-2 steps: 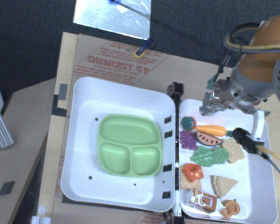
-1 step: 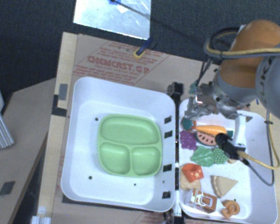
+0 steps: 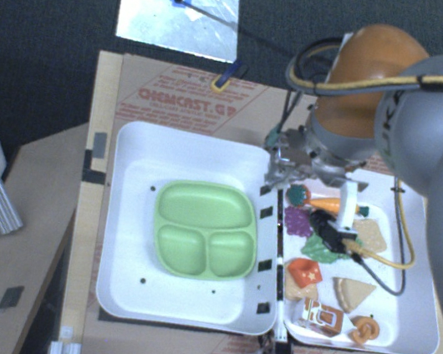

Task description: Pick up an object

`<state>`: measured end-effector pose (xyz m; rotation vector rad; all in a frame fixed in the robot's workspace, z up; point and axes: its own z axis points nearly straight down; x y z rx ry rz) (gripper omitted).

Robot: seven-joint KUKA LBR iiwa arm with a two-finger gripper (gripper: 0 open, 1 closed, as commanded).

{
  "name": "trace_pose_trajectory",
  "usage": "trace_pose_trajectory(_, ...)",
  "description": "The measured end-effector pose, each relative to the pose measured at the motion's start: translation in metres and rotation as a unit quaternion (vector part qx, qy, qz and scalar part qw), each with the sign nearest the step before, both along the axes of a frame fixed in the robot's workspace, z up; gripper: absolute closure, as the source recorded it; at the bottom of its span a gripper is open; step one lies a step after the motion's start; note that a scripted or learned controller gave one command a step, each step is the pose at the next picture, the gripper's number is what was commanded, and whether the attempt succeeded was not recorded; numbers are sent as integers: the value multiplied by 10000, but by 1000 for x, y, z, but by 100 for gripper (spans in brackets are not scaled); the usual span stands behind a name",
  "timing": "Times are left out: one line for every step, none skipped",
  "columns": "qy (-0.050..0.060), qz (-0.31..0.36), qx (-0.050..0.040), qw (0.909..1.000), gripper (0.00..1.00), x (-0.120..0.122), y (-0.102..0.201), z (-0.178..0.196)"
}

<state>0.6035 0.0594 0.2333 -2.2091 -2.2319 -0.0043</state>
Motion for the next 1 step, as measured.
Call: trace_pose_trajectory(10, -18, -12, 10000, 100, -5, 13, -19)
